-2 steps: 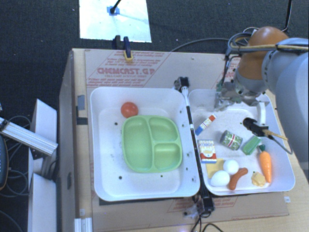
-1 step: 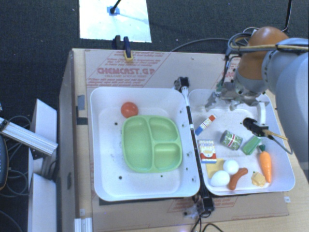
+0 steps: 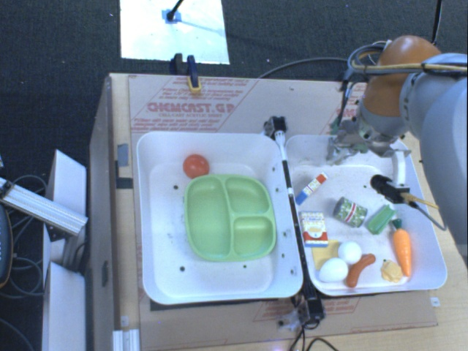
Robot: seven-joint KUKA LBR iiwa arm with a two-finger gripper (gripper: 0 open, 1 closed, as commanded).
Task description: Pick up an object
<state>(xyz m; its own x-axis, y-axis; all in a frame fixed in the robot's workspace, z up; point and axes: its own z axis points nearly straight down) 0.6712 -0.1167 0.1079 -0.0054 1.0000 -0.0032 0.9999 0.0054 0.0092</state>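
- The right shallow white bin is crowded along its near side: orange carrot, two white eggs, brown sausage, small printed carton.
- Its far middle floor lies open.
- The green divided plastic plate takes up the middle of the left shallow white bin; a red round ball sits just beyond the plate.

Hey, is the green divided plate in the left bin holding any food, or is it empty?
Empty. The green divided plate shows three bare compartments; the red ball lies beside it on the bin floor.
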